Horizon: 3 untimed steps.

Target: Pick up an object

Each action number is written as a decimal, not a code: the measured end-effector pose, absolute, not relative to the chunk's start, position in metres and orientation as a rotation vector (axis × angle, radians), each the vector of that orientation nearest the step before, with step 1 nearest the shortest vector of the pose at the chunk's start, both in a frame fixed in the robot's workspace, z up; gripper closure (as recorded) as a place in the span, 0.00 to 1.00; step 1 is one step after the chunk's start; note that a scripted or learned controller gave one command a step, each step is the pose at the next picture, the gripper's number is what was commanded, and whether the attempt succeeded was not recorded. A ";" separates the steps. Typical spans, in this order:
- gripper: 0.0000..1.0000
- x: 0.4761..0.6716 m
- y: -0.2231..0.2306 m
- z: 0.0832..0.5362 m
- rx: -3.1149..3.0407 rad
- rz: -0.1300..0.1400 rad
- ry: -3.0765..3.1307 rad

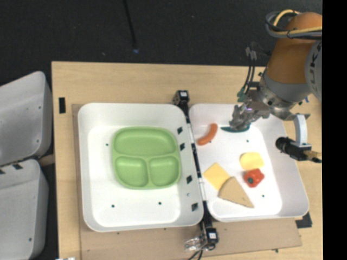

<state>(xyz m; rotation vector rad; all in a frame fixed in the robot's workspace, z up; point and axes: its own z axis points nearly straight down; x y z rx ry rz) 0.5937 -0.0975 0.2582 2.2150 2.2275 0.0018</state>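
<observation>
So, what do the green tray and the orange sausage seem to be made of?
The green tray, with three compartments, looks like moulded plastic with a matte finish: uniform colour, rounded edges, soft sheen. The orange sausage looks like toy food, probably smooth plastic or rubber; the picture is too small to tell which.

At the frame's centre left a pale green three-compartment plastic tray [145,156] lies in the left glossy white shallow bin [92,199], on a light tan wooden bench [108,72] against a black surround. In the right white bin [287,196] lie an orange-red curved sausage [207,134], a yellow square cheese slice [216,175], a tan wedge [236,192], a bright yellow rounded block [251,160] and a red piece with a dark spot [253,177]. At the upper right the arm shows an orange band [290,53] above grey metal.
</observation>
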 end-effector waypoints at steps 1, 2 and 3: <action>1.00 0.591 -0.054 0.247 2.217 -0.001 2.226; 1.00 0.574 -0.006 0.244 2.216 -0.002 2.229; 1.00 0.571 0.039 0.235 2.216 -0.001 2.228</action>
